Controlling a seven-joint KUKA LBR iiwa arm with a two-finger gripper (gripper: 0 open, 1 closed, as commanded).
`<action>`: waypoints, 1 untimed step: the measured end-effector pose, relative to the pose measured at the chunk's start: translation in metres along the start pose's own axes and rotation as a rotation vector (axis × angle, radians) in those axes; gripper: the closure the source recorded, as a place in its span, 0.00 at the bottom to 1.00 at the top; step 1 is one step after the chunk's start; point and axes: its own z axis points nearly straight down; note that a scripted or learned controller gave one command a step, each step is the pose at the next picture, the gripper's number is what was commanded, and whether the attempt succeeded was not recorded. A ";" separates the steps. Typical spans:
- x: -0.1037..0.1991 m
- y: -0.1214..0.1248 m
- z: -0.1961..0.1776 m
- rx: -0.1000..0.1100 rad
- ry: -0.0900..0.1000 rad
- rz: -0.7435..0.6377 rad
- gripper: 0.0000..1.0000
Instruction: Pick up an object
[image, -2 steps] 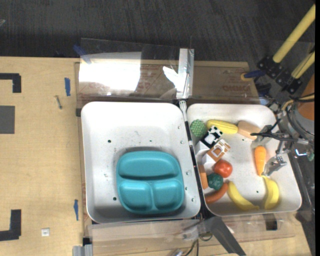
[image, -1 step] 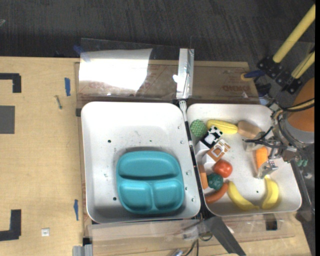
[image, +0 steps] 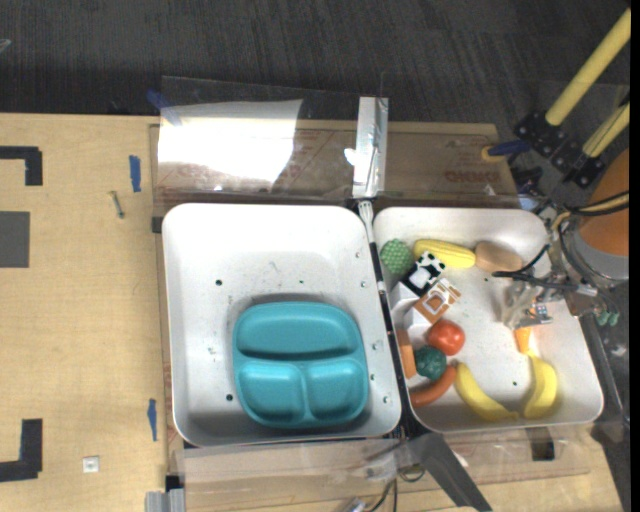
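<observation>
The right bin (image: 500, 222) holds several small toys: a green ball (image: 395, 254), a yellow corn-like piece (image: 446, 255), a tan rounded piece (image: 497, 257), a black-and-white die (image: 429, 270), an orange-and-white block (image: 438, 300), a red tomato (image: 446, 337), a dark green piece (image: 432, 362), a red-orange pepper (image: 431, 393) and a curved banana (image: 503, 397). My gripper (image: 527, 305) hangs low over the bin's right half, just above a small orange piece (image: 523, 341) and right of the tan piece. Nothing shows as held.
The left bin (image: 200, 250) bears a teal three-compartment tray (image: 299, 365) toward its front. A clear plastic sheet (image: 230, 150) lies behind the bins. The arm's orange band (image: 610, 215) and cables stand over the right bin's far right rim.
</observation>
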 end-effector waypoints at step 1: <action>0.000 0.001 0.001 -0.001 0.002 -0.001 0.00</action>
